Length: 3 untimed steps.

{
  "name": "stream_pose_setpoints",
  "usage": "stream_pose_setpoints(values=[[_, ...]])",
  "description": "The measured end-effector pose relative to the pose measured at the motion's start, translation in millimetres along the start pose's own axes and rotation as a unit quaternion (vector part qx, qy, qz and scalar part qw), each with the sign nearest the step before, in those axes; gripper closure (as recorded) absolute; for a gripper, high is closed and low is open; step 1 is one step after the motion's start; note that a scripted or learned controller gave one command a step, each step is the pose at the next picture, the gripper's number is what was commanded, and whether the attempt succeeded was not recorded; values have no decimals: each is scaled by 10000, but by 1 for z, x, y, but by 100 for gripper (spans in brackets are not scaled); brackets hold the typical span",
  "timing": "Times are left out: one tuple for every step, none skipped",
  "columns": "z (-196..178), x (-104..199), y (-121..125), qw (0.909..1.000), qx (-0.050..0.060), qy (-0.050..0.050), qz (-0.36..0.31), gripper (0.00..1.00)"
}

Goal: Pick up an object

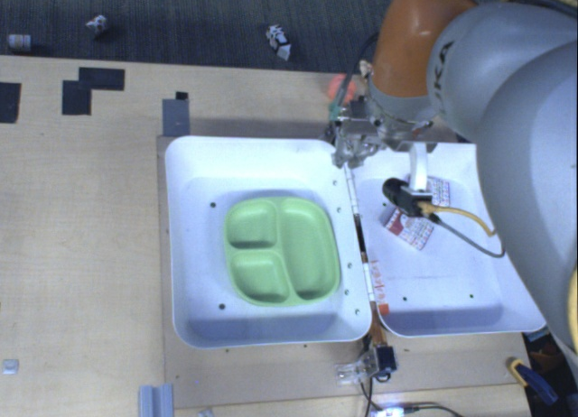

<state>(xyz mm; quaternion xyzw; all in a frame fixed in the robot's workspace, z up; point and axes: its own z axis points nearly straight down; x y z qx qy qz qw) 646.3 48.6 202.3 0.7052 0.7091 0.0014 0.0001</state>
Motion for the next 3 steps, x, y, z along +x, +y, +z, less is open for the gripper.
stream_pose_setpoints(values=[[17, -89, 22, 10000, -10, -16, 18, 100], [36, -157, 22, 10000, -8, -15, 17, 100], [-6, -218, -79, 10000, -7, -17, 17, 100]])
